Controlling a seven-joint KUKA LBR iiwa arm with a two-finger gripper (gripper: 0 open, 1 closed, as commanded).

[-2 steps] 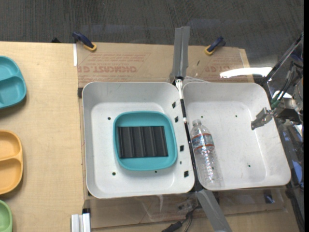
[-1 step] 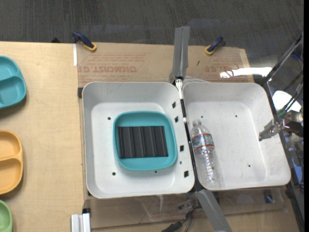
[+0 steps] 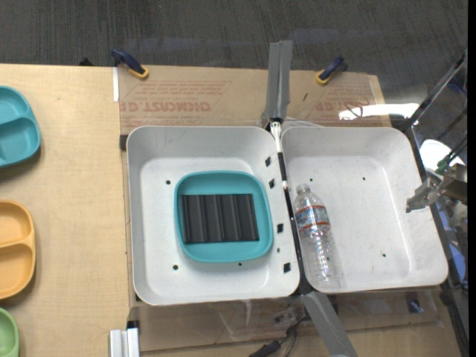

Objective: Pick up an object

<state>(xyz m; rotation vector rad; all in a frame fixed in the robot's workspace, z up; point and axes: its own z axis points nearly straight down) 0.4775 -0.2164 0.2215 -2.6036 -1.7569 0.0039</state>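
Observation:
A clear plastic water bottle with a red and white label lies on its side in the right bin, close to that bin's left wall, cap toward the back. A teal dish with a dark ridged insert sits in the middle of the left bin. My gripper hangs over the right bin's right rim, well to the right of the bottle and apart from it. Nothing is visible in its grasp.
Teal, orange and green plates lie on the wooden table at the far left. Cardboard lies under the bins, held by clamps at the back. A grey divider bar runs between the bins.

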